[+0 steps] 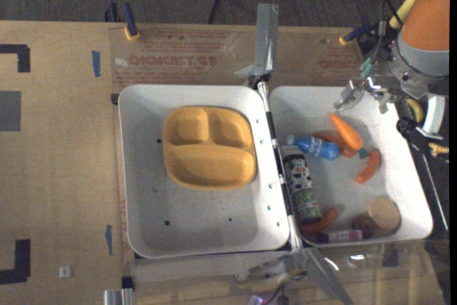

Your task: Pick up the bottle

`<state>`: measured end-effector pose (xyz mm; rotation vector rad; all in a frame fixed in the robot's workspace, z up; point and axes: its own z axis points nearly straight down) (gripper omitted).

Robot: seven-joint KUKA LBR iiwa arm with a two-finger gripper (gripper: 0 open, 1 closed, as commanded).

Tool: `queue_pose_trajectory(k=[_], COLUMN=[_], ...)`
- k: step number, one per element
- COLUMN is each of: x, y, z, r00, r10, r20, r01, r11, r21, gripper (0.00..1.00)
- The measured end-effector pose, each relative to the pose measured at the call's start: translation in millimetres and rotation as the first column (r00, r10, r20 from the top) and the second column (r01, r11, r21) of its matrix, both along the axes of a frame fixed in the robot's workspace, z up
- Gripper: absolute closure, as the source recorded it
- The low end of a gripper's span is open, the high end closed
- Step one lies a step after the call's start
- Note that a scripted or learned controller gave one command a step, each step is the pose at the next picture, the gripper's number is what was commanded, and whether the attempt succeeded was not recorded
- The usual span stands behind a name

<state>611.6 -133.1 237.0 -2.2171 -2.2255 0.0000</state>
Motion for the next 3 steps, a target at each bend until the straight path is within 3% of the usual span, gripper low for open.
queue_pose_trajectory(k=[1, 2, 3], x=[11, 13, 3], y=[28, 28, 97], z=[-150, -139, -52], r00=[0.992, 0.992, 0.940], r10=[0.127, 0.124, -0.340], r20=[0.005, 0.009, 0.001], r01=[-0.127, -0.124, 0.340], r11=[0.992, 0.992, 0.940], r21=[-0.001, 0.000, 0.000], gripper=[0.00, 1.00, 1.00])
